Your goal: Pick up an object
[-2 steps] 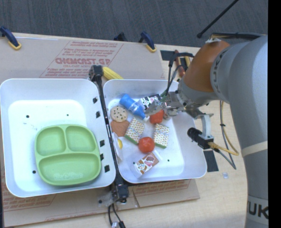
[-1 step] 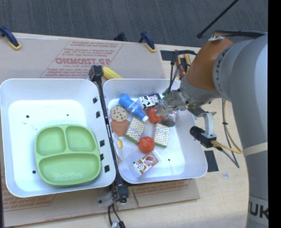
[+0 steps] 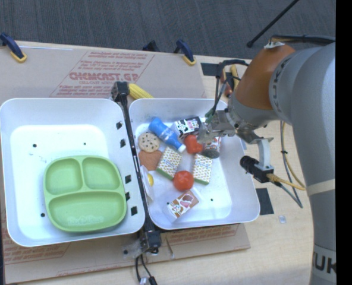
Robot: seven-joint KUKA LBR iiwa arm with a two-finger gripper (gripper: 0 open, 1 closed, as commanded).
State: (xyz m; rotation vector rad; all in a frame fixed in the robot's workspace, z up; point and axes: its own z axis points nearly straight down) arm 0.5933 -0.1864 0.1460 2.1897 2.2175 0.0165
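Note:
The right bin (image 3: 241,200) holds a heap of small toy items: a blue bottle (image 3: 164,132), a cookie (image 3: 147,142), a black-and-white carton (image 3: 188,125), a red ball (image 3: 184,180), patterned green-and-white blocks (image 3: 170,162) and a small brown-and-white pack (image 3: 183,203). My gripper (image 3: 207,140) reaches down into the bin's upper middle, right by a small red piece (image 3: 193,145) and the carton. The arm's grey wrist (image 3: 247,114) and orange band (image 3: 259,79) stand above it to the right.
The left bin (image 3: 21,123) holds a green divided plate (image 3: 84,193). A yellow item (image 3: 140,91) lies on the cardboard behind the bins. Clamps (image 3: 12,46) hold the cardboard's far edge. Cables (image 3: 289,171) hang beside the arm at right.

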